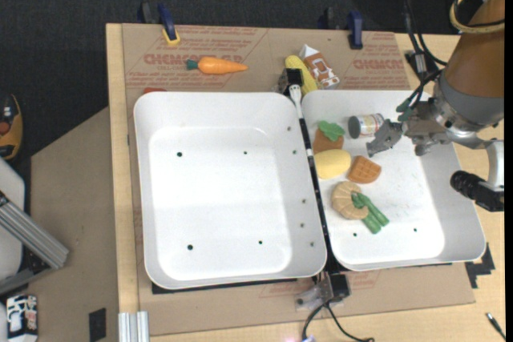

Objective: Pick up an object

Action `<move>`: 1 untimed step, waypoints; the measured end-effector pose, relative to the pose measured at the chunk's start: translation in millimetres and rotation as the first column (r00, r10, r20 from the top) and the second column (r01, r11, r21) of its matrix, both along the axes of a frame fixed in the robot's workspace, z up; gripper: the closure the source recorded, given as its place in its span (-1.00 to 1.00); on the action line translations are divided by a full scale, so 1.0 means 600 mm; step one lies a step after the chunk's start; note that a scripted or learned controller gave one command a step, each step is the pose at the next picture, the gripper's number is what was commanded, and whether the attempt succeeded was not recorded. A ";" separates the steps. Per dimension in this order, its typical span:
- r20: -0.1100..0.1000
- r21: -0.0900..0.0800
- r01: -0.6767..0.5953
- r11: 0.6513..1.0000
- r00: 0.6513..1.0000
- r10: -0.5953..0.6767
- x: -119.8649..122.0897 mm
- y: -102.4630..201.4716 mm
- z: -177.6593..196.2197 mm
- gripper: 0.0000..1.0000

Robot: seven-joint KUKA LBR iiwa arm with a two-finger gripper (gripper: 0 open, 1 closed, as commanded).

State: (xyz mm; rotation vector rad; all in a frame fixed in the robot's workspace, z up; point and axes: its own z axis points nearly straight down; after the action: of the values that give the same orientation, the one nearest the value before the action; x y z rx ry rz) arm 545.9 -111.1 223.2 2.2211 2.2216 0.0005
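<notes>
**Operator:** White plastic, two bins. Report contents, left to right.

**Technician:** Left bin [224,188]: bare white floor with a few small dark dots. Behind it, on the brown cardboard sheet [256,44] covering the desk, lies a toy carrot [218,66], orange with a green top pointing left. Further right on the cardboard, at the rear junction of the bins, a yellow banana-shaped toy [298,68] lies beside a small brown-and-white carton [322,71].

**Operator:** Right bin?

**Technician:** Right bin [425,228]: all items sit in its left half. Nearest the dividing wall, a brown piece with a green leaf [328,134], then a yellow lemon-shaped toy [332,164] just in front of it. An orange waffle-textured piece [365,170] lies just beside the lemon. In front of those, a tan shell-like piece [347,200] touches a green toy vegetable [370,214] laid across it. A small silver can [365,125] lies on its side toward the rear.

**Operator:** Arm status?

**Technician:** Arm [474,68] enters from the right, orange band above the grey wrist. Gripper [385,138] is low over the right bin, just right of the can and behind the waffle piece. Nothing visible between the jaws; whether they are released or clenched cannot be told at this resolution.
</notes>
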 end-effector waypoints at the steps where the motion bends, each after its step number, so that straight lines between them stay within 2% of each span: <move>1: -0.012 0.003 0.001 1.000 1.000 -0.001 -0.033 0.005 -0.153 -1.00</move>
State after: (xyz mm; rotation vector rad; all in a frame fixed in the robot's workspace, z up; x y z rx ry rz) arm 526.1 -108.4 131.6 2.2299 2.2280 -0.0101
